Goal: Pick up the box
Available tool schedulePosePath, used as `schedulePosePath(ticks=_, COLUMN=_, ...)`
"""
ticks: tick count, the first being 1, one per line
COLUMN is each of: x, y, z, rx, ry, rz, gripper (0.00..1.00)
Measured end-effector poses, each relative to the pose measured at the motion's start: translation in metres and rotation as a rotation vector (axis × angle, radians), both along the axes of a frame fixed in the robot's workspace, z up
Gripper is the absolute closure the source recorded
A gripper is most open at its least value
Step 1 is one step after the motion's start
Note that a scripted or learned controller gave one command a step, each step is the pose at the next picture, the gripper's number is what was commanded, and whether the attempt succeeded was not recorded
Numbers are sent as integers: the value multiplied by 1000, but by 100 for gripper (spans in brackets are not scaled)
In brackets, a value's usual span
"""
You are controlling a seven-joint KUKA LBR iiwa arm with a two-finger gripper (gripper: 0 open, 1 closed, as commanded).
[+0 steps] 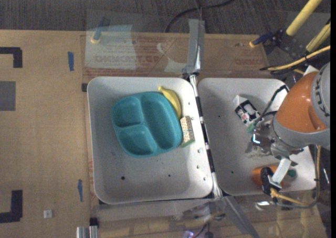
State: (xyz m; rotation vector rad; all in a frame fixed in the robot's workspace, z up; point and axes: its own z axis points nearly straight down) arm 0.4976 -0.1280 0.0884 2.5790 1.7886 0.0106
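A small patterned box point(187, 130) lies in the left bin point(152, 184), squeezed between the teal divided plate point(147, 124) and the bin's right wall. A small white and black carton-like item point(244, 110) lies near the top of the right bin point(226, 142). My gripper point(256, 141) hangs low over the middle of the right bin, just below that white item and well to the right of the patterned box. The orange-banded wrist point(298, 112) covers the bin's right part.
A yellow banana point(172, 99) sits behind the plate's far right corner. An orange object point(259, 175) and a small green one point(290, 173) lie at the right bin's front. The metal divider point(202, 132) separates the bins. Cables hang off the arm.
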Motion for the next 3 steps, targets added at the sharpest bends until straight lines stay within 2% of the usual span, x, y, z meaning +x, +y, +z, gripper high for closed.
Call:
schedulePosePath(ticks=1, x=14, y=-73, z=143, rx=-2, ry=7, rz=13, gripper=100)
schedulePosePath(ticks=2, x=-19, y=-64, z=18, rx=0, ry=10, rz=3, gripper=100)
schedulePosePath(ticks=3, x=-17, y=-77, z=123, rx=-6, ry=4, rz=491, gripper=100)
